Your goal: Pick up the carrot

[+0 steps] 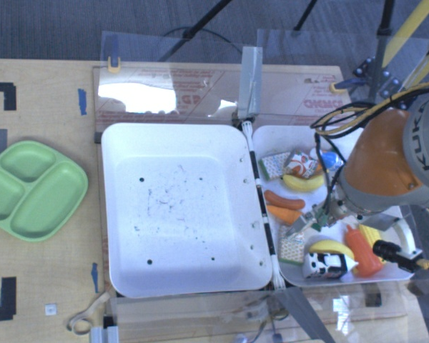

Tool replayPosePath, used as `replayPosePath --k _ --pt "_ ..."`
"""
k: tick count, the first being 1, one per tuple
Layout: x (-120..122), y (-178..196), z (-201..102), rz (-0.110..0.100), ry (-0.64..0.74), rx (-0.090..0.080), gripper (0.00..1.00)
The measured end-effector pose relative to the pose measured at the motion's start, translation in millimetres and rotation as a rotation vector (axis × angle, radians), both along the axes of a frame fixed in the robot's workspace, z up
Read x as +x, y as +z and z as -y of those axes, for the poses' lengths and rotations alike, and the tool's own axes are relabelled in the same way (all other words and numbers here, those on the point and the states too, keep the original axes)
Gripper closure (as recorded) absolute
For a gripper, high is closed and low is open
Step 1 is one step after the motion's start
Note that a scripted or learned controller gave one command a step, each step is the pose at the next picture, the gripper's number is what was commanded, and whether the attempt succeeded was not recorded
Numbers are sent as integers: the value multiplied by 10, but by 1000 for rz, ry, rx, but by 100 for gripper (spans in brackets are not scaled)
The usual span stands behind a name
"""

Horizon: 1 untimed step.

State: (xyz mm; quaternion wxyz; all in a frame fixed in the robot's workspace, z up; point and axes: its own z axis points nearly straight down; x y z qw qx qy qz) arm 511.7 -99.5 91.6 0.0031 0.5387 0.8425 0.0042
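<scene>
**A:** Two white bins sit side by side on the wooden table (50, 77), which also carries a green divided plate (32, 189); grey carpet lies beyond. The left bin (121, 145) is bare; the right bin (400, 277) is crowded.

**B:** And the carrot (284, 201)?

**A:** Against the right bin's left wall, touching another orange piece (286, 216). The gripper (320, 219) hangs just beside them; I cannot tell how it is set.

**B:** Risk?

**A:** Probably grabbing the neighbour instead, or jamming against the wall.

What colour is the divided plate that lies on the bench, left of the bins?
Light green; the divided plate shows plainly in the camera view.
</scene>
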Motion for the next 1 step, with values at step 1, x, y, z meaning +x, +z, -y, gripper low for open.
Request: replayPosePath --k 1 --pt "16 104 -7 6 -1 2 100"
